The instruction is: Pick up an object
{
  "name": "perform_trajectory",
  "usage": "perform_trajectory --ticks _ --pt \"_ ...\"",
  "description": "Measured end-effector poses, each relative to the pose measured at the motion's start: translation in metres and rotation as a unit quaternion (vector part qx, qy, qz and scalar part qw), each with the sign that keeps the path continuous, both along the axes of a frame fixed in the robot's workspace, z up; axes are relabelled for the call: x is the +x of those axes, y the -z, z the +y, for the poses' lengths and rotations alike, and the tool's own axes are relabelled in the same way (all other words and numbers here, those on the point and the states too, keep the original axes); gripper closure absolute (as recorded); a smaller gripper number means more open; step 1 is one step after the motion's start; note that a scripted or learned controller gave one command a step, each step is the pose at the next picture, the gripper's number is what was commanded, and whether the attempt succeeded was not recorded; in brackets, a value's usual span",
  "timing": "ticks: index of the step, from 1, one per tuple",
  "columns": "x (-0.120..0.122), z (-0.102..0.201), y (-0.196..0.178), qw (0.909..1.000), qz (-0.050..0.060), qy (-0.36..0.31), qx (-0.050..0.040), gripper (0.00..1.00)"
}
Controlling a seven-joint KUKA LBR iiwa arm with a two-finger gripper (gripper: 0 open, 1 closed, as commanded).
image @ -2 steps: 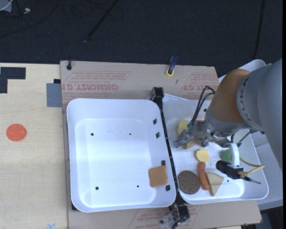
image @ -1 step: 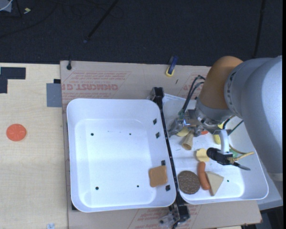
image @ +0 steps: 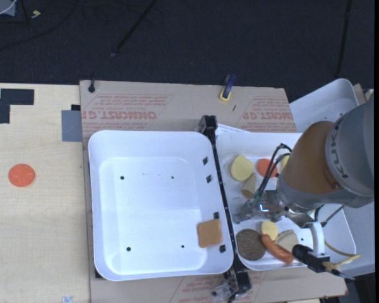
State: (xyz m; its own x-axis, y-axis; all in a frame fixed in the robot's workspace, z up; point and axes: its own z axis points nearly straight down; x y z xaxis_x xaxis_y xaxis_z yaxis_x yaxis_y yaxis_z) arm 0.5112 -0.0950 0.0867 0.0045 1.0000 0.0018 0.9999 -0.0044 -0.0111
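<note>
Objects for picking crowd the right bin [image: 348, 232]: we note a yellow disc [image: 242, 167] above-left of the hand [image: 260, 205], a brown round [image: 251, 244] and sausage [image: 276, 249] just below it. Whether the hand is spread, we cannot tell. A tan square [image: 209, 233] lies left, in the other bin [image: 104, 201].

Tan square slab [image: 209, 233] flat near lower right corner of left bin. In right bin at frame's lower right: yellow round piece [image: 242, 167], red piece [image: 264, 166], brown disc [image: 250, 244], orange sausage [image: 276, 249], pale chunks [image: 270, 230].
</note>
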Motion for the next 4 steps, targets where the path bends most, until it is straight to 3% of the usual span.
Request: perform_trajectory --ticks 1,2,3,4 --pt "0.034 -0.018 -0.001 1.0000 -0.005 -0.003 -0.0012 0.00" --pt "0.103 0.016 -0.001 1.0000 -0.007 -0.004 -0.0003 0.00" --pt "0.136 0.031 -0.139 0.9999 -0.013 -0.004 -0.0012 0.00" --pt "0.134 0.116 -0.293 0.9999 -0.013 -0.007 0.0007 0.00"
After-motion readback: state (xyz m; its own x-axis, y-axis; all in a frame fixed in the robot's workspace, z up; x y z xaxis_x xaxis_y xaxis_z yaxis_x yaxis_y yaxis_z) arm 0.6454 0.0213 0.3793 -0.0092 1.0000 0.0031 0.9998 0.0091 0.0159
